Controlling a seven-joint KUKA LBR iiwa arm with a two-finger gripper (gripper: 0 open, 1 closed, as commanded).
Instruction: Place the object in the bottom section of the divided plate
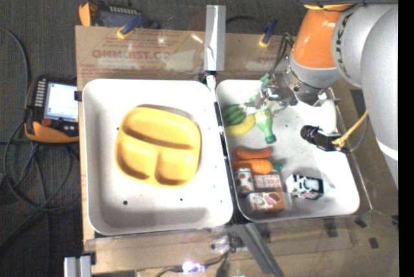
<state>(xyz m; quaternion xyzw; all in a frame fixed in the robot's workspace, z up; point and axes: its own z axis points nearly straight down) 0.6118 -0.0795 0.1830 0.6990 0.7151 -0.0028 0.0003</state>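
A yellow divided plate (158, 145) lies in the left bin (97, 204), with one long section at the far side and two smaller ones nearer the front. My gripper (267, 97) hangs over the far part of the right bin (346, 195). Right below it lies a green bottle (266, 126), tilted, its top end close to the gripper. Whether the bottle is held cannot be made out. Beside the bottle rest a banana (240, 127) and a dark green vegetable (233, 115).
Further forward in the right bin lie a carrot (253, 153), an orange piece (261, 166), two small food boxes (265, 200) and a black-and-white carton (304, 186). A handheld device (55, 107) sits left of the bench.
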